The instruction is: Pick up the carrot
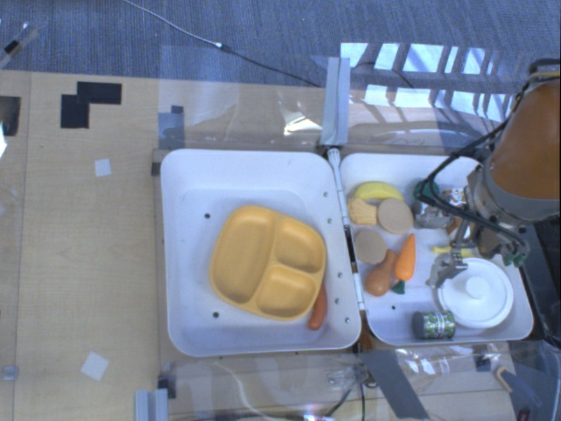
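The carrot (405, 257) is orange with a green stub at its lower end. It lies tilted in the middle of the right bin (386, 331), against a brown pear-shaped piece (380, 276). My gripper (440, 240) hangs over the right bin just right of the carrot, apart from it. Its two metal fingertips (444, 268) stand spread, with bare bin floor between them. The grey arm with its orange band (530, 147) reaches in from the right and hides the bin's right side.
In the right bin lie a banana (375, 191), two tan round slices (394, 216), a green can (434, 324) and a white bowl (478, 295). The left bin (188, 191) holds a yellow divided plate (267, 261) and a red-orange sausage (317, 310).
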`<state>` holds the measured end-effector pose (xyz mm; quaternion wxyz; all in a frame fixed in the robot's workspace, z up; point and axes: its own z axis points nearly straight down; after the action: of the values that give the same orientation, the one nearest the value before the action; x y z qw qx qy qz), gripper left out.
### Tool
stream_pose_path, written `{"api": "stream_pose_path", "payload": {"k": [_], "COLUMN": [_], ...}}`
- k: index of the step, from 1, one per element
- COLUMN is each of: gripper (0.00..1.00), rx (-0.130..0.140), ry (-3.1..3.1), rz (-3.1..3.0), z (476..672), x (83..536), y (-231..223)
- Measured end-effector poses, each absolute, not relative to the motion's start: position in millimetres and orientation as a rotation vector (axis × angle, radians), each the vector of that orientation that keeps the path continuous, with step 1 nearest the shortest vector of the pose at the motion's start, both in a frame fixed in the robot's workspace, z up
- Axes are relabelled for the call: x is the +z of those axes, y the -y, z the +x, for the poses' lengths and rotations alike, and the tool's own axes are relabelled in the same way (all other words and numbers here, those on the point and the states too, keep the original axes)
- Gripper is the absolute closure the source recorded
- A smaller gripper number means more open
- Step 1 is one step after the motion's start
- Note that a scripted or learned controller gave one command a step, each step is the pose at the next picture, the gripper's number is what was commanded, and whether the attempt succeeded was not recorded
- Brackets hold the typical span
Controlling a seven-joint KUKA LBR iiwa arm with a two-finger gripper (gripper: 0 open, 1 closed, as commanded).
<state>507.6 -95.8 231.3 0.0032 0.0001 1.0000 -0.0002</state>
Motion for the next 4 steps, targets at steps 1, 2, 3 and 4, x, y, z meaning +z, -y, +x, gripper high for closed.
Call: {"api": "stream_pose_path", "payload": {"k": [1,2,3,4], "gripper": [0.0,0.0,1.0,1.0], "rx": [0.002,0.001,0.003,0.001], "ry": [-3.106,-3.073,-3.068,-3.109], "rz": [0.405,0.574,0.562,0.351], "z": [556.7,528.7,532.0,490.6], "x": [123.8,89.7,102.6,187.9], "y": [92.5,98.5,97.2,73.1]}}
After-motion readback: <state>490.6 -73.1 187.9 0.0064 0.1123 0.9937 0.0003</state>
